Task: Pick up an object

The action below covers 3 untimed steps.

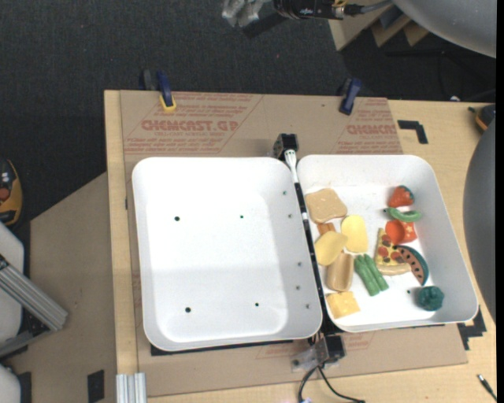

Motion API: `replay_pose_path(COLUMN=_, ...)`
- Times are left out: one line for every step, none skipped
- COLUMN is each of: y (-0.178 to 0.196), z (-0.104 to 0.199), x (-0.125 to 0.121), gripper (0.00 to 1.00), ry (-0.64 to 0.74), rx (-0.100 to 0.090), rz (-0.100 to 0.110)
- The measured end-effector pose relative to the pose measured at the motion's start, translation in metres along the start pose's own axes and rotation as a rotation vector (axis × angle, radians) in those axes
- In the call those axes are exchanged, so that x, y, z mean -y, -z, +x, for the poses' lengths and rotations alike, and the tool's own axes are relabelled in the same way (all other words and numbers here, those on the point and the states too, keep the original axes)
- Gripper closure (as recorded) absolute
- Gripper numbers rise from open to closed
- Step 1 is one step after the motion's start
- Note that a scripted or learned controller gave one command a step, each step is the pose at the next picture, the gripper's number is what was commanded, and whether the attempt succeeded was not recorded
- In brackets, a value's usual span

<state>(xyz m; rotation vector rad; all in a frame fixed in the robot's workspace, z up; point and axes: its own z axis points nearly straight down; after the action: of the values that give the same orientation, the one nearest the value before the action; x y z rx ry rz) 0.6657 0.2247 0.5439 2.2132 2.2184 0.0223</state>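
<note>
Brown board desk (236, 118) takes up most of the view, printed with red lettering and held at the far edge by two blue clamps (165, 88). It sits over dark carpet-like floor (63, 71). There's some metal framing at the lower left, and cables trail off the near edge.

Left bin (213, 252) is just bare white plastic with a few small dark holes. Right bin (449, 260) butts up against it and holds all the toy food, so that's where anything worth picking is.

The grey arm (453, 20) is way up at the top right, well clear of both bins. The blurry bit at the top edge is probably the jaws, and honestly I can't tell if they're wide or narrow.

So progress-wise I'd say nothing is done yet. Nothing is lifted, and the reach, descent and grasp are all still to go.

In the bin, the toast slice (325, 205) lies near the shared wall. The watermelon wedge (415, 264) is over on the right, with the green beans (368, 274) in the middle. The dark broccoli (430, 297) sits alone in the near right corner, and the little cheese square (342, 304) is at the near edge.
</note>
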Motion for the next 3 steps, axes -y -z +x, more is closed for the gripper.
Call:
replay_pose_path(y=-0.088, z=0.0, x=0.056, gripper=1.0, ry=-0.001, rx=0.007, rz=0.026)
replay_pose_path(y=-0.004, z=-0.001, x=-0.003, gripper=1.0, ry=-0.002, rx=0.002, rz=0.002)
replay_pose_path(y=-0.095, z=0.0, x=0.045, gripper=1.0, ry=-0.002, rx=0.008, rz=0.027)
